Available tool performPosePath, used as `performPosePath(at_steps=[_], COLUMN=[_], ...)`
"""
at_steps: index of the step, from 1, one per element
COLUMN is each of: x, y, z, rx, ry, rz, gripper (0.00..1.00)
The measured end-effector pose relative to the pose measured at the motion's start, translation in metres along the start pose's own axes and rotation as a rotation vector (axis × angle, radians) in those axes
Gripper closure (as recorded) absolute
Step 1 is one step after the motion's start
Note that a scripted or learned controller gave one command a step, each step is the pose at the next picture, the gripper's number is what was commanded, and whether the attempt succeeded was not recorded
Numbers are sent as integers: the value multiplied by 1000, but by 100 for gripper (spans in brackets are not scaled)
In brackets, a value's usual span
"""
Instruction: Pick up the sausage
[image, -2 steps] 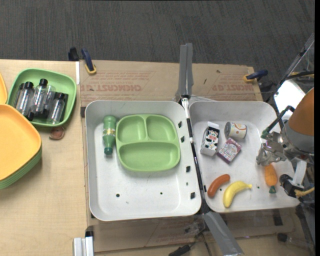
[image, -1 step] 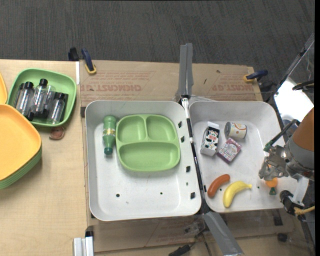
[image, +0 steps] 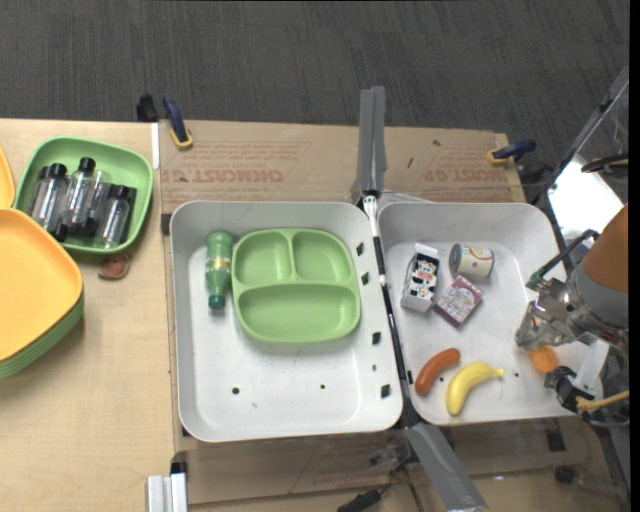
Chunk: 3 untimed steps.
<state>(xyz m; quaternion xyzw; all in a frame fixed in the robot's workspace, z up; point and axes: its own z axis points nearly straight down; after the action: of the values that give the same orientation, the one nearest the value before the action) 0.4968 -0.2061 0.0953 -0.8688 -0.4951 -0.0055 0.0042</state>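
The surface (image: 330, 160) is covered with brown cardboard and carries two shallow white bins side by side, with dark grey carpet beyond it. Nearest the camera in the right bin (image: 500, 215) lies a yellow banana (image: 468, 384), and just beside it, to its left, the sausage (image: 436, 368), reddish-orange, lying at a slant on the bin floor, apart from the arm. At the bin's right edge the gripper (image: 545, 335) hangs low over the floor; whether its jaws are apart or together cannot be told. A small orange thing (image: 543, 359) shows just below it. Farther back stand a small carton (image: 421, 279), a purple packet (image: 458, 300) and a little cup (image: 471, 261) on its side. In the left bin (image: 200, 400) a green divided plate (image: 296, 284) sits with a green bottle (image: 217, 268) just beside it. Off to the left are stacked orange plates (image: 35, 300) and a green tray (image: 135, 215) of dark bottles (image: 80, 203).
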Motion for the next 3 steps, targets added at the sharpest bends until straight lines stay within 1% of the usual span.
performPosePath(at_steps=[1,2,3], x=[42,6,-3], y=[-48,-27,-17], z=[-55,5,5], rx=[1,2,19], ry=[-15,-15,5], rz=[10,75,126], gripper=[100,100,100])
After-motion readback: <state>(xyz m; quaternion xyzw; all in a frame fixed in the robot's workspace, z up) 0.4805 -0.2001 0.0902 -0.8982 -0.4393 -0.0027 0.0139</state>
